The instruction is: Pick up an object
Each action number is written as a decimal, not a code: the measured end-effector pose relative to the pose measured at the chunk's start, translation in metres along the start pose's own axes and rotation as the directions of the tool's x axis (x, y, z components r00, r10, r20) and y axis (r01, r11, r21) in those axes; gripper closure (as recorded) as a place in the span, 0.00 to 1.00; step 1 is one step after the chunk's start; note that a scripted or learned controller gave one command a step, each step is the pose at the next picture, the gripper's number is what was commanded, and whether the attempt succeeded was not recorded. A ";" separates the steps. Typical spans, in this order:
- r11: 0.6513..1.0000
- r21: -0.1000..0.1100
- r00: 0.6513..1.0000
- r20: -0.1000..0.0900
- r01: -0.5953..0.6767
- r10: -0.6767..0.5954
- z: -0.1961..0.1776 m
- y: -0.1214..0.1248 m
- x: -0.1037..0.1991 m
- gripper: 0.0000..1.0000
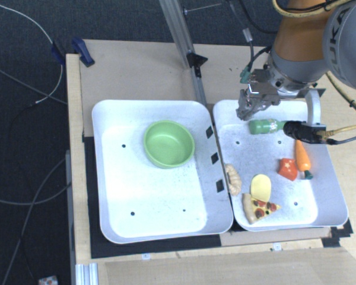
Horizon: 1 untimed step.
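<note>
Approach step: your gripper (pixel 253 108) hovers just beside the green bottle (pixel 264 126) in the right bin (pixel 320 215); can't tell its grip state. Next, you lower squarely onto the bottle.

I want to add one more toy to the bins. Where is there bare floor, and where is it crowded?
Left bin: bare floor in front of and left of the green bowl. Right bin: a bare strip between the green bottle and the yellow piece. Crowded: its near end with the pizza slice, its right side by the carrot and red piece, and under the pincer.
</note>
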State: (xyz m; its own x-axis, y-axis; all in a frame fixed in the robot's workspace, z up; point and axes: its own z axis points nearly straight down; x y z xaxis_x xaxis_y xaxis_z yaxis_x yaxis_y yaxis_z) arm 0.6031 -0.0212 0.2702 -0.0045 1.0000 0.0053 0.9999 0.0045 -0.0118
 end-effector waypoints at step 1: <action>1.000 -0.004 1.000 0.003 -0.001 0.001 0.012 0.012 0.055 1.00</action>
State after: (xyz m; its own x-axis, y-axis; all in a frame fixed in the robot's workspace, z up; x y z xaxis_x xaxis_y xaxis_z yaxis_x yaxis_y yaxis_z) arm 0.6149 0.0336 0.2581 -0.0035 1.0000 0.0027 1.0000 0.0035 -0.0078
